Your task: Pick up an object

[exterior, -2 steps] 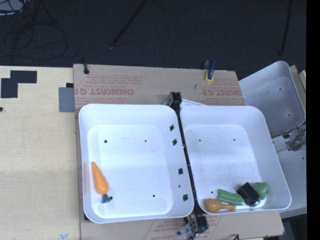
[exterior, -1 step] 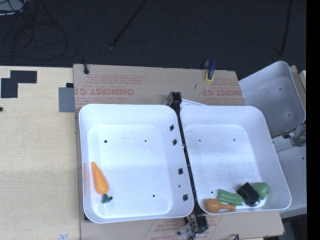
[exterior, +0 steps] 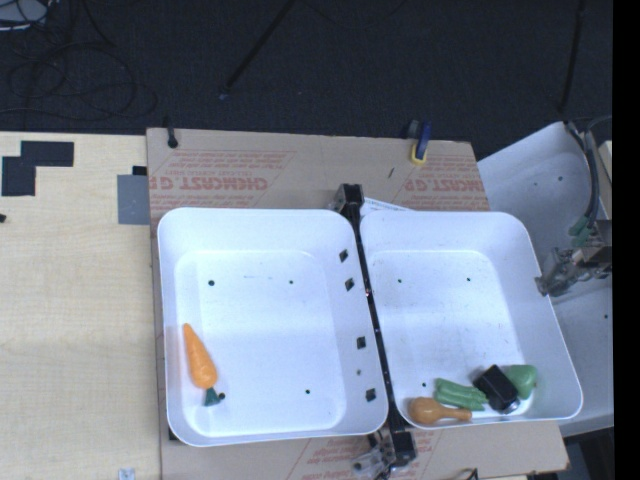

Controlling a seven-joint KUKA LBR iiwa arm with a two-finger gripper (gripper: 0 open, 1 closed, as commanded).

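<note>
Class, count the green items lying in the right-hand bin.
2: a long green piece near the front edge, and a rounder green piece right of the black block, which may hide part.

**Bench and floor, as I'm seeing them from above**

I'm looking down on a pale wooden bench [exterior: 70,298] running off toward the left edge, with dark rectangular patches [exterior: 38,164] sitting near its far left corner. A brown cardboard sheet [exterior: 300,173] with red printed lettering is lying across the bench. A yellow and blue clamp [exterior: 420,143] is gripping its far edge. Beyond the bench, dark carpet [exterior: 330,48] is stretching away, with cables [exterior: 70,58] trailing over it.
</note>
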